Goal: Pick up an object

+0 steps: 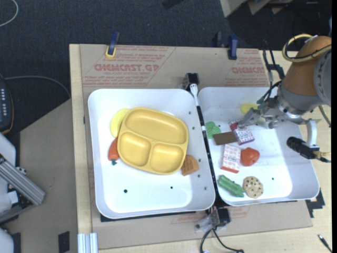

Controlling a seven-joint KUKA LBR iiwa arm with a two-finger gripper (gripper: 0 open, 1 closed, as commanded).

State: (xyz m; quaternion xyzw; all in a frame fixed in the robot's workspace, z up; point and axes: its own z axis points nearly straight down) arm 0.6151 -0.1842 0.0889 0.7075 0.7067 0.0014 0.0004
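Note:
My gripper (246,121) hangs low in the right bin (274,194), near its back middle, reaching in from the grey wrist on the right. Just under and in front of it lie a small pink-and-white packet (244,136) and a brown bar (224,138). A yellow piece (248,108) sits right behind it. Further forward are a red-and-white packet (230,158), a red tomato-like piece (250,155), a green pod (230,185) and a cookie (253,186). Nothing is visibly held.
A green piece (212,128) lies by the right bin's left wall. The left bin (131,204) holds a yellow divided tray (152,140), a yellow fruit (118,121), a red-orange pepper (113,151) and an orange waffle piece (189,165). A black part (302,148) juts over the right bin's right side.

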